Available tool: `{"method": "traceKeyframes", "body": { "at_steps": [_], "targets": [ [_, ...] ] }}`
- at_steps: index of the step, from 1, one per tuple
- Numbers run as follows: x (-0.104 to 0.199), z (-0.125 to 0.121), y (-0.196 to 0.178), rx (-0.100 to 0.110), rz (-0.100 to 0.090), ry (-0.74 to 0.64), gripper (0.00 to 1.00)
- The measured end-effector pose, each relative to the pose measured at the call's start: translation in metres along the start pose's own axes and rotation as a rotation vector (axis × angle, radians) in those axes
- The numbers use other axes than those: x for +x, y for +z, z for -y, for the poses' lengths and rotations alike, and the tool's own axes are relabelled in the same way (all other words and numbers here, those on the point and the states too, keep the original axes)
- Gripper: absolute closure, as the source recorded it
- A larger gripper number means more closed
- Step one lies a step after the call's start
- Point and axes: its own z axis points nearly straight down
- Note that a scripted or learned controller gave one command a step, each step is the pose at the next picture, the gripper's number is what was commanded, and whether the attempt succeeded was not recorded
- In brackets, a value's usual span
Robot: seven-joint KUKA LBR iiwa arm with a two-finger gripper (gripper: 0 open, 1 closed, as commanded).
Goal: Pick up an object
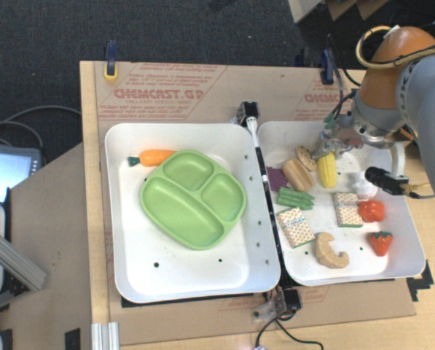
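My gripper point(333, 141) hangs over the far part of the right bin point(404, 262), just above the top end of a yellow corn cob point(326, 170). Beside the corn to the left lies a tan bread roll point(298, 173). I cannot see anything held in the gripper. Further toys lie in this bin: a purple piece point(276, 178), green beans point(295, 197), two patterned crackers point(296, 227) point(346, 210), a red tomato point(371, 211), a strawberry point(381, 243) and a curved tan piece point(329, 250).
The left bin point(130, 257) holds a green divided plate point(193, 197) and an orange carrot point(154, 157) at its far side. A black rail point(264, 188) runs between the bins. The arm's orange band point(392, 57) rises at the right, over the bench's edge.
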Motion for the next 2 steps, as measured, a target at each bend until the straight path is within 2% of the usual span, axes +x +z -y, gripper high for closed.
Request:
{"method": "traceKeyframes", "body": {
  "at_steps": [1, 2],
  "targets": [
    [0.057, 0.036, -0.007, -0.035, 0.022, 0.007, 1.00],
    [0.123, 0.064, -0.105, -0.015, -0.001, -0.001, 1.00]
  ]
}}
